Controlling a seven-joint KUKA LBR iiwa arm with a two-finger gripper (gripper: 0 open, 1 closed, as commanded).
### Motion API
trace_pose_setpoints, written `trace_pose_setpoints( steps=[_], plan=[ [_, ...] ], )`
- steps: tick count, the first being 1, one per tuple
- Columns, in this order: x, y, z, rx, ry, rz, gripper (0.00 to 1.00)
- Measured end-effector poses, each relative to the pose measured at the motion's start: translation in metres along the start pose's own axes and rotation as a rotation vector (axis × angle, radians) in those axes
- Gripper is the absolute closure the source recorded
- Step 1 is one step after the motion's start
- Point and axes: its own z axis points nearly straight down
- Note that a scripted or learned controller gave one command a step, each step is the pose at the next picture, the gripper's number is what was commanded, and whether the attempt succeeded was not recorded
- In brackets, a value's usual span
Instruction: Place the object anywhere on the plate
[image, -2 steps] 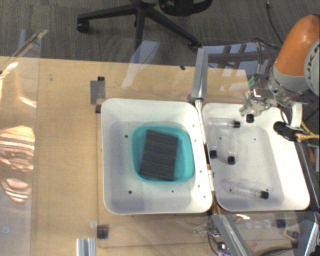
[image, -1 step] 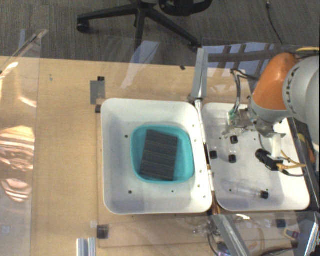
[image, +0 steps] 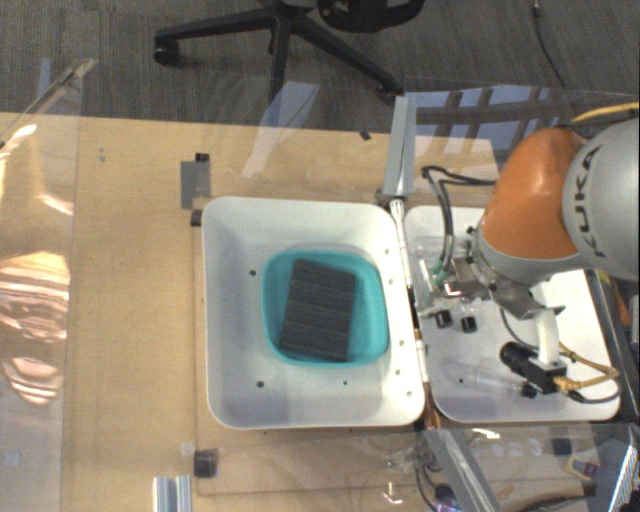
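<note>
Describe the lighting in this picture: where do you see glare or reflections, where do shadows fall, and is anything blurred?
Camera view: bright reflections streak the transparent sheet at left; the right bin is washed out near white; soft shadow lies along the lower floor of the left bin; the dark ridged block on the teal plate is reasonably sharp; the arm looks slightly soft.

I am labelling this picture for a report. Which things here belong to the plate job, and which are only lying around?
Belong to the job:
- teal plate in the left bin
- dark ribbed block lying on that plate
- gripper over the right bin

Only around:
- office chair base on the carpet
- wooden bench
</note>
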Motion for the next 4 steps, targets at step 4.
trace_pose_setpoints(
  steps=[4],
  plan=[
    [-0.035,0.054,-0.25,-0.005,-0.002,0.696,0.0]
  ],
)
